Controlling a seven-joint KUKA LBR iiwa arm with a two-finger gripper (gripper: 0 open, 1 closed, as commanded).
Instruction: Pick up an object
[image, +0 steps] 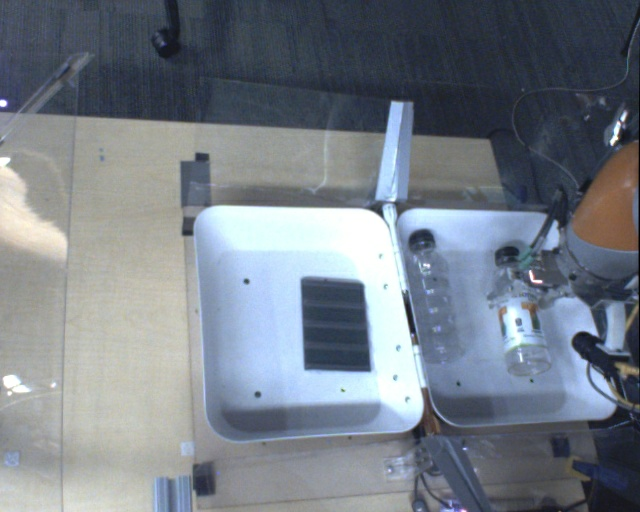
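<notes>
In the right white bin (470, 405), the clear, labelled plastic bottle (522, 330), likely light and slippery, wants gripping across its middle; whether the end effector (535, 272) is clenched, I cannot tell.

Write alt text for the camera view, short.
Two white bins sit side by side on a bench: the left bin holds a dark ribbed block, the right bin two clear bottles, one by its left wall and one labelled. The arm reaches in above the labelled bottle.
</notes>
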